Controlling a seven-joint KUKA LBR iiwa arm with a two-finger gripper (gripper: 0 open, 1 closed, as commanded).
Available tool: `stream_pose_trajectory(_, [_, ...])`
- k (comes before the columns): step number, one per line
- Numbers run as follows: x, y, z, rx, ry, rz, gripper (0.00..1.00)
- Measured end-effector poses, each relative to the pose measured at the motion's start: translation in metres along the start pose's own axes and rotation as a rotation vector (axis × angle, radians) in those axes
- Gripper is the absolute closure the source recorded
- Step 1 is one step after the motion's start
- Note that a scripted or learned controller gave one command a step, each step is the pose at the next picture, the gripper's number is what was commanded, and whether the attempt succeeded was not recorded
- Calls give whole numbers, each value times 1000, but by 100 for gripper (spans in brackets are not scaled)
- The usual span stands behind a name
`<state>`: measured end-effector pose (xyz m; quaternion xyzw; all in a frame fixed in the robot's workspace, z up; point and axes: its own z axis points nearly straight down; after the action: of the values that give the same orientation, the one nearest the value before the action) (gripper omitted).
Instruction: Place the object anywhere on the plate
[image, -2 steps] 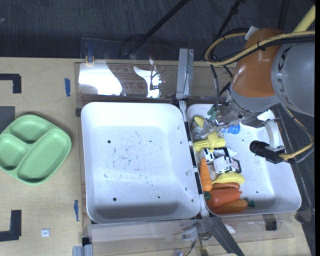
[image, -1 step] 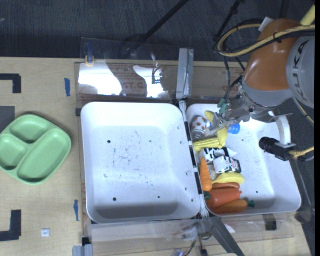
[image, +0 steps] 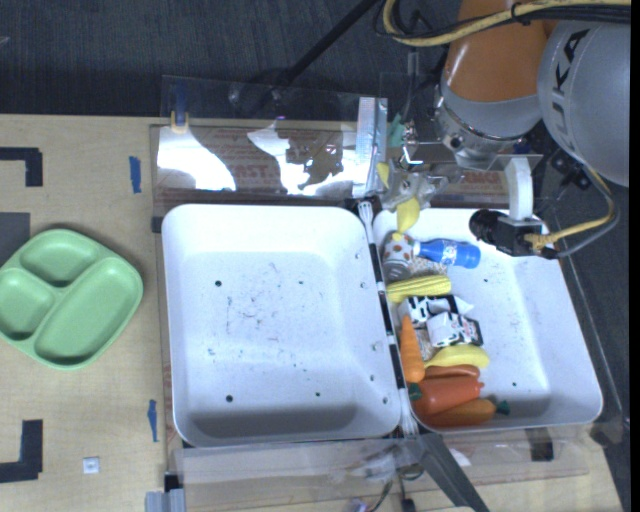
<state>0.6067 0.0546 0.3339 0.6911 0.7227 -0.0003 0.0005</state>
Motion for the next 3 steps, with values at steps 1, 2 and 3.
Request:
stream_pose_trajectory(1, [76,5,105,2,1,44,100])
stream_pose_trajectory(2, [149,-57,98,4,0,86,100])
stream_pose_trajectory(3, [173,-30,60,-1,0,-93,100])
